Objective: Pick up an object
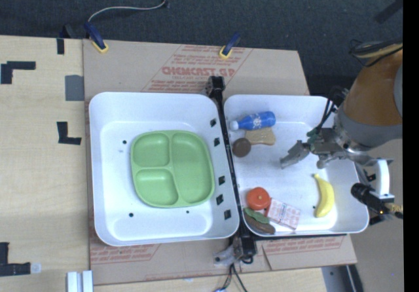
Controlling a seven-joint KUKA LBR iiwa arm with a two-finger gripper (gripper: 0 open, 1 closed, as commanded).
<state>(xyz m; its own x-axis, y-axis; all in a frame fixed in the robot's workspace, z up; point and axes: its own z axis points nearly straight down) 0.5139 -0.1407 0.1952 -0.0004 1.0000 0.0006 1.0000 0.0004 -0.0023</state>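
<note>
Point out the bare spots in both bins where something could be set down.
Left bin: bare white floor rings the green divided plate, widest along the near and far edges. Right bin: open middle between the claw, blue bottle and banana. Crowded: its near-left corner around the orange ball.

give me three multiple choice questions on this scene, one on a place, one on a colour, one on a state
1. Where is the green tray?
A. left bin
B. right bin
C. on the cardboard

2. What colour is the bottle?
A. red
B. blue
C. black

3. How does the bottle rest?
A. upright
B. on its side
C. between the end effector's fingers

Answers:
1. A, it sits alone in the left bin.
2. B, its body is blue with a white cap.
3. B, it lies flat at the back of the right bin, apart from the end effector.
</note>
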